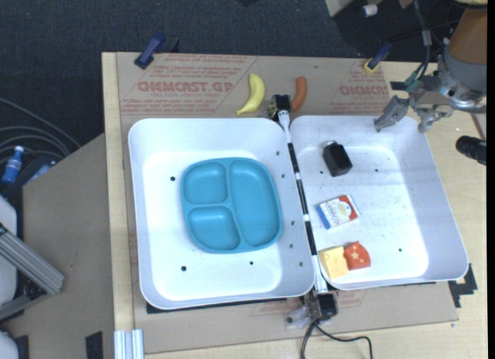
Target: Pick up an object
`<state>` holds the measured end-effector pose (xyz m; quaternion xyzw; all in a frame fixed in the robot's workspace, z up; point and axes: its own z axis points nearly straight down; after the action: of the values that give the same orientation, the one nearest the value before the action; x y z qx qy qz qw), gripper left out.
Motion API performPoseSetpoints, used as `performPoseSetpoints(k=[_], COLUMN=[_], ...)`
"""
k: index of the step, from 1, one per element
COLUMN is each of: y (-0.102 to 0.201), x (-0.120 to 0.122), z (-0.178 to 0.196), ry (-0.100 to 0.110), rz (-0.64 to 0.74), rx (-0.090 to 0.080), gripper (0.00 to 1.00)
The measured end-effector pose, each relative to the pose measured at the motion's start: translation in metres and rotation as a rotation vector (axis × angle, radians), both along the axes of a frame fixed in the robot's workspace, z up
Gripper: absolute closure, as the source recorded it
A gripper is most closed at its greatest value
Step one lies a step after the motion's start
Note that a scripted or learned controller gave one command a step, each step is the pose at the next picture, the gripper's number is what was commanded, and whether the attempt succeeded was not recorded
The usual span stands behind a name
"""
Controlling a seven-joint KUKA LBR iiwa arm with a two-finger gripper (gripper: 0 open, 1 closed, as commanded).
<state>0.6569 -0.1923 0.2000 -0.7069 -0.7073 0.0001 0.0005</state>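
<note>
Up at the right bin's far right corner, the metal two-finger gripper (407, 113) hangs with its fingers spread wide, nothing between them. Below it in the shallow white right bin (433, 218) lie a small black block (336, 158), a red, white and blue packet (338, 211) and a yellow and red block (346, 259). The shallow white left bin (155, 218) holds a blue divided plastic tray (230, 204).

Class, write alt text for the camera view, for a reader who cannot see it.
A robot arm's claw, fingers spread, hovers over the far right corner of the right white bin, which holds a black block, a small printed packet and a yellow and red item. The left white bin holds a blue divided plate; a banana lies behind it.
</note>
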Motion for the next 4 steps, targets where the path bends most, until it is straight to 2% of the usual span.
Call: performPoseSetpoints(k=[1, 2, 3, 4], y=[0.016, 0.082, 0.061, 0.062], x=[0.009, -0.012, -0.143, -0.142], z=[-0.116, -0.115, -0.116, -0.106], ry=[0.002, 0.001, 0.002, -0.001], rz=[0.0, 0.0, -0.002, -0.001], rx=[0.0, 0.001, 0.0, 0.0], gripper=[0.0, 0.0, 0.0, 1.0])
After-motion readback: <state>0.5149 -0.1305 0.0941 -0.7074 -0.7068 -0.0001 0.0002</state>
